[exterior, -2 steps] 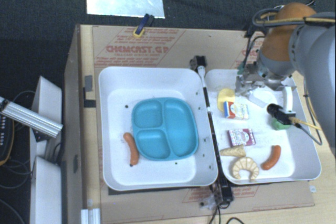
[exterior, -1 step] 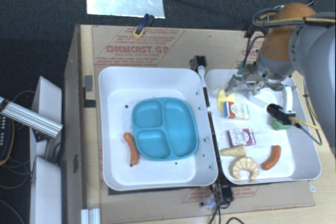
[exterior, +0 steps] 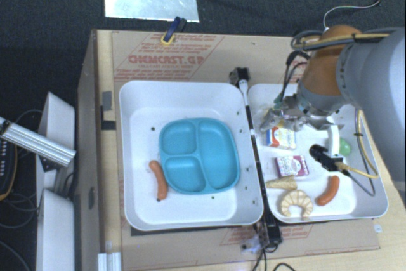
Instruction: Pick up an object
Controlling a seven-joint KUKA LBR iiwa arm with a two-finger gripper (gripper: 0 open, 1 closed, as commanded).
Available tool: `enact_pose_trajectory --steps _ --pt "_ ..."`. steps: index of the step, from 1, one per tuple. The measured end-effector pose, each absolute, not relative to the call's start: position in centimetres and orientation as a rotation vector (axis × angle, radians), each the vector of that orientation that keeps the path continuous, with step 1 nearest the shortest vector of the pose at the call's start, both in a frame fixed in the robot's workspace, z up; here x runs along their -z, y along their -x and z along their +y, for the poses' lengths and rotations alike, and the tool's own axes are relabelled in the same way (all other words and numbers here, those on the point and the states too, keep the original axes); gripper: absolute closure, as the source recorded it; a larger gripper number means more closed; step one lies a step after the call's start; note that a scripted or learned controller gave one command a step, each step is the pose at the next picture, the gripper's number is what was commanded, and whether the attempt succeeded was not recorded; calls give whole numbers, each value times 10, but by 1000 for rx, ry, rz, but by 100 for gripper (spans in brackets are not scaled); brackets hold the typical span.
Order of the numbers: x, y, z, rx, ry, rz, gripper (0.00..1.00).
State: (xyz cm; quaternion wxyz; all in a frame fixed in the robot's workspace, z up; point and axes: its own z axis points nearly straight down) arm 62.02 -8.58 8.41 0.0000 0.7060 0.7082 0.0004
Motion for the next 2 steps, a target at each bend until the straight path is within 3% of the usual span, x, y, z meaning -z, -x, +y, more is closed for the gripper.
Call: enact_pose_trajectory --steps 1,2 --pt "-84 -607 -85 -1 -2220 2222 0" --pt "-95 -608 -85 -4 -2218 2223 100"
